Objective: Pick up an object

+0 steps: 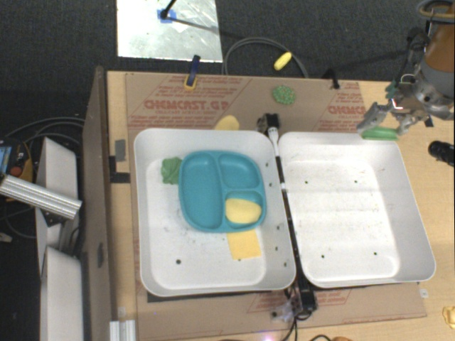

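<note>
My arm is cut off by the frame edge at 3 o'clock; I see just the wrist section. My gripper is blurred, so finger position cannot be read. The green object beneath it is partly covered. In the left bin, the teal tray overlaps the green piece at 9 o'clock and the yellow slice at 6 o'clock.

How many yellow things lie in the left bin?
2: a rounded yellow piece in the blue tray's lower right compartment, and a flat yellow square just below the tray.
</note>
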You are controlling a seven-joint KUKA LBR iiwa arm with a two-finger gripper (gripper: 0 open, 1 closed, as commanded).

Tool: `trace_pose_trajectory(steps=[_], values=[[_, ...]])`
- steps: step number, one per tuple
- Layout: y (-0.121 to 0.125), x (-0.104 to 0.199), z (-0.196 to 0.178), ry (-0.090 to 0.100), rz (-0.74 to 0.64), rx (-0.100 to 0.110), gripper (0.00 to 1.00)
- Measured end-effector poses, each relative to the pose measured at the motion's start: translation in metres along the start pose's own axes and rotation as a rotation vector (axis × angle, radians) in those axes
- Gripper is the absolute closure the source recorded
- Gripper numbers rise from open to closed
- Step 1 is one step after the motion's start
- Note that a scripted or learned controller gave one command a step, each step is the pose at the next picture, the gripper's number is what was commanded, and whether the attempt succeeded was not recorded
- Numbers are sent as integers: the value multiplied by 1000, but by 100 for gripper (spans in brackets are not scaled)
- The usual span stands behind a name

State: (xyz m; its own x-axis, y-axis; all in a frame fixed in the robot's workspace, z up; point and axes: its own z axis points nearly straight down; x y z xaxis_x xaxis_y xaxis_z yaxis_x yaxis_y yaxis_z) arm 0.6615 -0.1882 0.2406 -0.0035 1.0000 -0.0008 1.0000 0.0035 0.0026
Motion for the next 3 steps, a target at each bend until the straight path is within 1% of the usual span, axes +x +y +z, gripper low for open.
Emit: trace_pose_trajectory(steps=[1, 2, 3], values=[[-14, 22, 116, 4, -2, 11, 0], [8, 52, 158, 1, -4, 1, 0], [9, 50, 144, 0, -4, -3, 100]])
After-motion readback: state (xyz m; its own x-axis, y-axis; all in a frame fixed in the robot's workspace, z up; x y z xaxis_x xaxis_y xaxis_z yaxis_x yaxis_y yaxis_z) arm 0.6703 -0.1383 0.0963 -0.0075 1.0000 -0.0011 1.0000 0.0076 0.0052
